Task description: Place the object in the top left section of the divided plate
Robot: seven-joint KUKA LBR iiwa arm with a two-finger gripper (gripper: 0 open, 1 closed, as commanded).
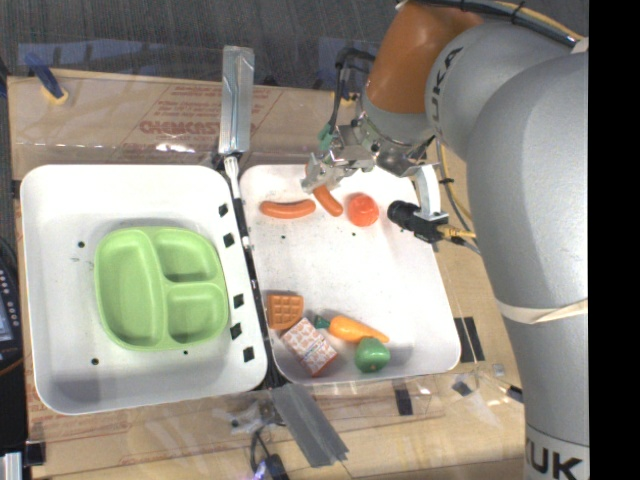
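Green divided plate [158, 288] sits in left bin [50, 208], sections bare, so nothing placed yet. Sausage [287, 208] in right bin [420, 298]. Gripper [322, 176] sits low over a small orange piece [328, 202]; grip state: cannot tell. Pick and transfer both remain.

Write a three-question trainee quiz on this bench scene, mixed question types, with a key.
1. True or false: the green divided plate sits in the left bin.
2. Which item lies closest to the claw? A) waffle B) small sausage C) green pepper
3. Fill in: the red tomato lies in the ____ bin.

Key: 1 true; 2 B; 3 right
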